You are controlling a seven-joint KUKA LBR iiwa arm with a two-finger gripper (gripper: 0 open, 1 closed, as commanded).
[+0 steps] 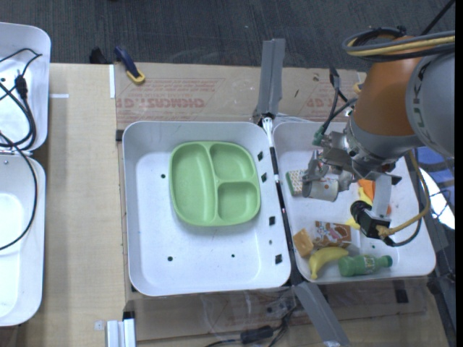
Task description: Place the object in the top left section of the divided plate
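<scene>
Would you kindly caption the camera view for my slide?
Arm's gripper over the right bin, green divided plate in the left bin.

The arm (pixel 405 92) runs off the right edge and covers part of the right bin (pixel 427 255), the orange item (pixel 366 189) beneath it shows as a sliver, and the snack packet's (pixel 334 233) print is unreadable.
</scene>
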